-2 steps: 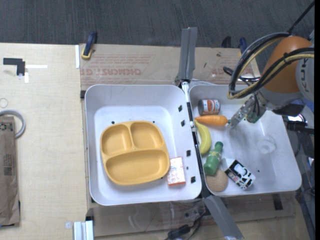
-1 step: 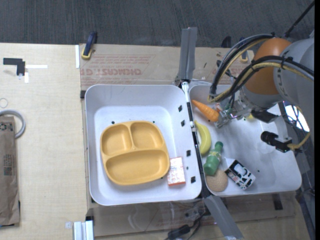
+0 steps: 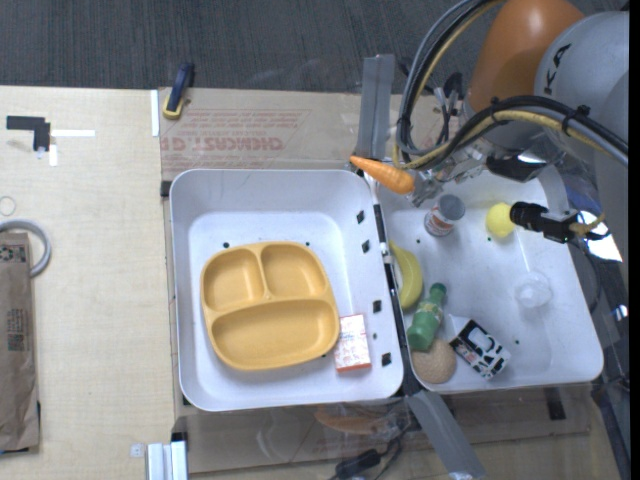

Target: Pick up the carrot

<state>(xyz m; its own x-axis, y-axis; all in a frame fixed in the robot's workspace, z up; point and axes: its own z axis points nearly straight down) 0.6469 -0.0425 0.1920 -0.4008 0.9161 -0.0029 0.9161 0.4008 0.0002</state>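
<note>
Two shallow white bins sit side by side on a bench, with brown cardboard point(image 3: 245, 128) behind them and a pale wooden top point(image 3: 80, 268) off at 9 o'clock. A left bin point(image 3: 185, 298) holds a yellow plate point(image 3: 270, 305) with three parts, and a small red and white packet point(image 3: 352, 344) lies touching the plate's edge at about 4 o'clock from it. A right bin point(image 3: 560, 348) holds many small things: a yellow banana point(image 3: 407, 276) along its left wall, a green bottle point(image 3: 427, 318) just beside the banana, a round tan thing point(image 3: 435, 362) below the bottle, a black and white toy point(image 3: 481, 349) next to that, a small can point(image 3: 441, 216) with a grey lid, and a yellow ball point(image 3: 500, 219) near the can at 3 o'clock from it. The grey arm point(image 3: 590, 68) with its orange band point(image 3: 525, 28) comes in from 3 o'clock, with black and yellow cables looping over it. The gripper point(image 3: 425, 180) is up at the far edge of the right bin, at about 12 o'clock from the can. The carrot point(image 3: 383, 173) sticks out from the gripper toward 9 o'clock, up above the wall where the two bins meet. Its fat end is at the fingertips and its thin end points away, so it looks pinched between them, with the fingers closed in tight on it.
</note>
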